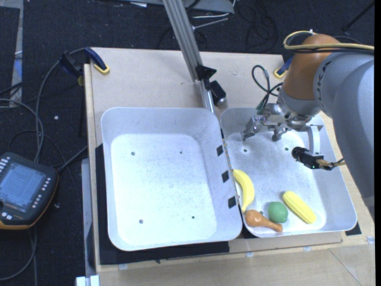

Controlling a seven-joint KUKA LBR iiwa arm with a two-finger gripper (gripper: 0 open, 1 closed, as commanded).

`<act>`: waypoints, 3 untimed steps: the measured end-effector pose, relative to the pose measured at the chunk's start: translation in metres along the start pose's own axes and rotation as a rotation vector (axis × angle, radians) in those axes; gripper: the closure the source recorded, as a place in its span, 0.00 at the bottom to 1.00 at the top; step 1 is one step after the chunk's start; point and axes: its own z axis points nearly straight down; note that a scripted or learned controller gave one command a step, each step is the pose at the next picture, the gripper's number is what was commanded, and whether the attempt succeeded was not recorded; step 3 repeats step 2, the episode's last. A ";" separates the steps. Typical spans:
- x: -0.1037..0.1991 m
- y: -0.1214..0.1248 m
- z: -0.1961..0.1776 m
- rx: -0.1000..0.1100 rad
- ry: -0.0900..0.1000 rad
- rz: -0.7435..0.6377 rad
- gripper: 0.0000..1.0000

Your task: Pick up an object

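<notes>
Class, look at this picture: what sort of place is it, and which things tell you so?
Probably a robotics lab bench: a grey robot arm reaches over two white bins, toy food such as a banana lies in one, and a control pendant sits on the floor.

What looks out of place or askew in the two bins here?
Nothing stands out. The banana, drumstick, green ball and corn cob lie loose in the right bin; the gripper hangs above its far end.

Robotics lab: teach pendant (22,186) on dark floor, loose cables (36,109), clamped bench (149,76).
</notes>
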 end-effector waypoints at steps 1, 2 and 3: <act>0.000 0.001 -0.012 -0.003 0.000 0.000 1.00; 0.001 0.008 -0.057 -0.006 -0.001 0.000 1.00; 0.001 0.008 -0.057 -0.006 -0.001 0.000 1.00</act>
